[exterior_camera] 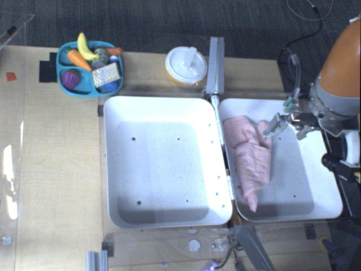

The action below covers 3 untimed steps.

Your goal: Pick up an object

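pink cloth (248, 157) lies crumpled along the right bin's (316, 205) left wall; we see the gripper (274, 126) at its upper edge, can't tell its grip.

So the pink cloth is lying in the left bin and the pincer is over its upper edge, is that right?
Not quite. The pink cloth lies in the right bin, not the left bin, as the camera view shows. The rest holds: the pincer is over the cloth's upper edge.
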Tool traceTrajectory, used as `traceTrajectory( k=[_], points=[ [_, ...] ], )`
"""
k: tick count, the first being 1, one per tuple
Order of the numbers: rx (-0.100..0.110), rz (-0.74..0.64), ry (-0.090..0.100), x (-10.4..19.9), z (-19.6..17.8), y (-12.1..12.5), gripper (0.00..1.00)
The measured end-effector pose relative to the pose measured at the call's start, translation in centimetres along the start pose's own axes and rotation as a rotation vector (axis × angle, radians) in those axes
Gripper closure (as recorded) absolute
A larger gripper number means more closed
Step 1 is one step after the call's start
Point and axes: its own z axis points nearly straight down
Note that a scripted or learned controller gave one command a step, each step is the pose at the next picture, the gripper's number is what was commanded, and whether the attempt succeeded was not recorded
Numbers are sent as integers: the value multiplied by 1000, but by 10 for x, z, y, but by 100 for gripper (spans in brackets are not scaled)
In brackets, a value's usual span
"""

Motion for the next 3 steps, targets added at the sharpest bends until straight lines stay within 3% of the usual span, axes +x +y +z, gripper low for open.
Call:
traceTrajectory(
  k=[1, 2, 3],
  points=[
    [-4, 65, 0, -23, 185, 48, 0],
    [-8, -45, -1, -17, 192, 61, 0],
    [-18, -48, -1, -15, 179, 65, 100]
  ],
)
